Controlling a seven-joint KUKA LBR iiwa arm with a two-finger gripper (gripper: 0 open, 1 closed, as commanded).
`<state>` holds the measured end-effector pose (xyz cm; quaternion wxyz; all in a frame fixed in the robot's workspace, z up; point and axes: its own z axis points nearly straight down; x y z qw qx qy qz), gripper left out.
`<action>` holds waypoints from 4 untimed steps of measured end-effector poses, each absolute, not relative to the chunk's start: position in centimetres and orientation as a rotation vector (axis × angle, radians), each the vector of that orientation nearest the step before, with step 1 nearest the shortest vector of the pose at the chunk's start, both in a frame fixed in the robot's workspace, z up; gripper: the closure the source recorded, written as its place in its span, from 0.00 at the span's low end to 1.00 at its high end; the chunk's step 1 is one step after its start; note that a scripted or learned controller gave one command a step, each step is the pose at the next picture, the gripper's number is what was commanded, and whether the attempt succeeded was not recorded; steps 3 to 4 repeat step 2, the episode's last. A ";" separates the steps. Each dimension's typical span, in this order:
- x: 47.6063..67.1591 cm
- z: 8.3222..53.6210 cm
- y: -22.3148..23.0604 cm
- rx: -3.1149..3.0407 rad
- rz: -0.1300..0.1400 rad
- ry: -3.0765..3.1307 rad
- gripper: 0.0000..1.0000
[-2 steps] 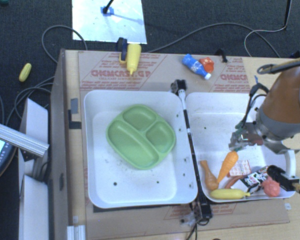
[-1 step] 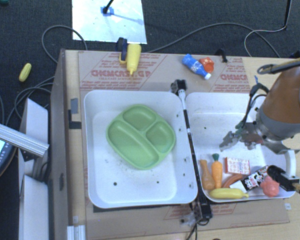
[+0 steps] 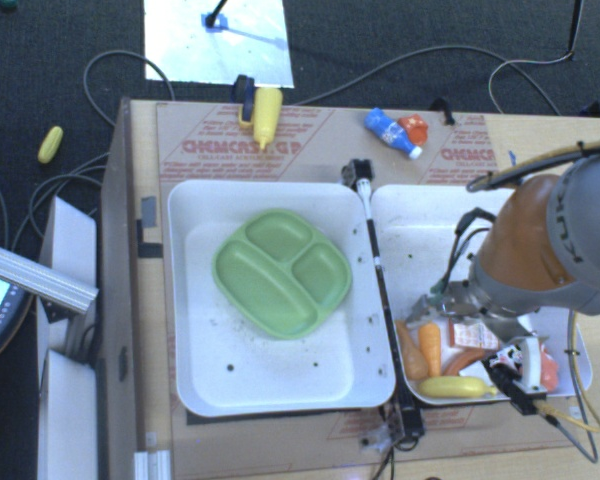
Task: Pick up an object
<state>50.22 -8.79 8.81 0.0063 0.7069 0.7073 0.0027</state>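
In the right bin (image 3: 420, 230), near its front left corner, lie an orange carrot (image 3: 430, 346), a yellow banana (image 3: 456, 387) and some orange and red pieces (image 3: 470, 336). My gripper (image 3: 450, 303) hangs low over this pile, just above the carrot. The grey arm with its orange band (image 3: 525, 233) covers the bin's right half. A green divided plate (image 3: 281, 272) rests in the left bin (image 3: 210, 368).
On the bench behind the bins lie a yellow bottle (image 3: 266, 114) and a blue and red object (image 3: 395, 131). A black and white divider (image 3: 373, 248) runs between the bins. Cables trail over the dark floor, and a white sheet (image 3: 216, 26) lies at the back.
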 end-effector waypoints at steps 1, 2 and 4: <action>50.4 9.9 -9.0 2.207 0.010 2.207 1.00; 51.2 22.2 -6.9 2.214 0.004 2.224 1.00; 51.2 22.2 -6.9 2.214 0.004 2.224 1.00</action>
